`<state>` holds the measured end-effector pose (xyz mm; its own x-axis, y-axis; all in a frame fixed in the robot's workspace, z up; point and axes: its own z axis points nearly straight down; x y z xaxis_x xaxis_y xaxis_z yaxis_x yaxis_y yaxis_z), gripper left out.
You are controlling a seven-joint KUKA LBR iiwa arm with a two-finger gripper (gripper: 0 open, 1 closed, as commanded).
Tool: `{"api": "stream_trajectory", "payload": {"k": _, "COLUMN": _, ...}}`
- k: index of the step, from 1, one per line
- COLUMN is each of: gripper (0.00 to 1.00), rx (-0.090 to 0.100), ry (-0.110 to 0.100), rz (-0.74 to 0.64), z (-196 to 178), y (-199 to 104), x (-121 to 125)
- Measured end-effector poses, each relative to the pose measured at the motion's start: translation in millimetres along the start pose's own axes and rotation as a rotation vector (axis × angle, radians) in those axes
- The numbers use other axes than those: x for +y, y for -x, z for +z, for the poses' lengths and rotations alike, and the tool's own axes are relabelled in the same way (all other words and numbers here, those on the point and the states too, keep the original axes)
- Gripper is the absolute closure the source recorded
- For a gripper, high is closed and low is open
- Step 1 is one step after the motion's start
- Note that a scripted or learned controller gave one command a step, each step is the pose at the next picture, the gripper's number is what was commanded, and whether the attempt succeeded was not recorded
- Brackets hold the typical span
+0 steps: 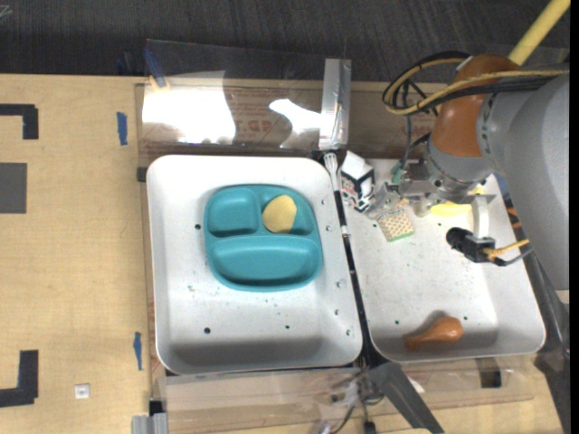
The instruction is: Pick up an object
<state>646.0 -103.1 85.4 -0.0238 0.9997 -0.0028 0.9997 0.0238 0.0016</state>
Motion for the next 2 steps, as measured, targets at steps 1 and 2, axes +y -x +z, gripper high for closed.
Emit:
{"api": "stream_trajectory", "payload": {"k": 1, "gripper": 1.00, "rx": -0.002, "ry": -0.006, "rz": -0.001, "z": -7, "y": -1, "x": 0}}
{"api": "stream_trajectory", "payload": {"k": 2, "gripper": 1.00, "rx": 0.002, "ry": -0.002, "rz": -0.153, "z": -99, "y": -52, "x": 9}}
